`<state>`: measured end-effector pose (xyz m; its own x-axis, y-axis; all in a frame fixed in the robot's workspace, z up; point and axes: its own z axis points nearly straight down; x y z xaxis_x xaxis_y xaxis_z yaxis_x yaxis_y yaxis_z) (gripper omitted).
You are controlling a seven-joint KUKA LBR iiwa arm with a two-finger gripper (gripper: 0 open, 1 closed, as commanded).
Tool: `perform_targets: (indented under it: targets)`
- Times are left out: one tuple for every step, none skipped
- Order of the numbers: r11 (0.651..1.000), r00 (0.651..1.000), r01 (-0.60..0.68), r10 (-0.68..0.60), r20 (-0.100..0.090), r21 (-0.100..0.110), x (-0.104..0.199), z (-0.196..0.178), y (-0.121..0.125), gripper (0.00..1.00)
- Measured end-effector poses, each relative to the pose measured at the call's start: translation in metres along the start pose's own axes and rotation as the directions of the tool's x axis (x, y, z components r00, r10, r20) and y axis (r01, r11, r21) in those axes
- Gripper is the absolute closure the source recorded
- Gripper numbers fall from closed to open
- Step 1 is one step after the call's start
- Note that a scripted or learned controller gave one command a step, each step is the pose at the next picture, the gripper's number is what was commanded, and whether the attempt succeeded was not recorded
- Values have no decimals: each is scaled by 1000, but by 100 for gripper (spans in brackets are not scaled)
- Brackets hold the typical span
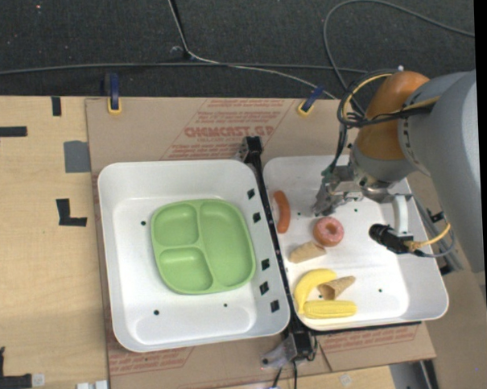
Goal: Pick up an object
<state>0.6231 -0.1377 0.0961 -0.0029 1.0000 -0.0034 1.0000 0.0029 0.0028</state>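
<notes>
Above the right bin [425, 298], the tool [328, 202] hangs just beyond the pink donut [329, 231], likely lining up a grasp; its grip state I cannot tell.

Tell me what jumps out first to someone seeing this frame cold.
The bright green divided plate sits alone in the middle of the left bin. The right bin holds a cluster of toy food: a sausage by the divider, a pink donut, a banana and an ice cream cone toward the front. The grey arm with its orange band reaches in from the right, its gripper low over the bin just behind the donut.
</notes>
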Motion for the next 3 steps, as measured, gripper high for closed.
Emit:
perform_targets:
  targets:
    - [1000,1000,-2,2,-3,-1,2,-62,-4,100]
    - [1000,1000,-2,2,-2,-2,-2,-124,-8,100]
    - [1000,1000,-2,2,-3,1,-2,-162,-7,100]
